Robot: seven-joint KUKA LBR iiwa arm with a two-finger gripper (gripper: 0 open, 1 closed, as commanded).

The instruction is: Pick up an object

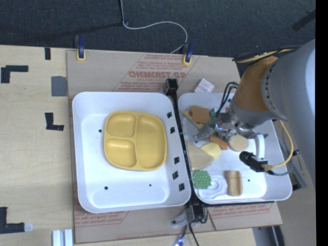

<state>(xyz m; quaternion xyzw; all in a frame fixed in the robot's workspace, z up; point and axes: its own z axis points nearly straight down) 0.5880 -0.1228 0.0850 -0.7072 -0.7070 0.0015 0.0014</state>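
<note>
A yellow divided plate (136, 140) is seen lying flat in the left bin (87, 188), well apart from everything else. The right bin (271, 191) is crowded with small objects: a brown piece (199, 115) near its upper left, a pale yellow wedge (210, 150) in the middle, a green knobbly ball (201, 178) at the lower left, and a tan cylinder (233, 182) lying beside it. The gripper (218, 128) is lowered among the upper objects in the right bin. Whether anything is grasped cannot be told, as the tips are lost in the clutter.
</note>
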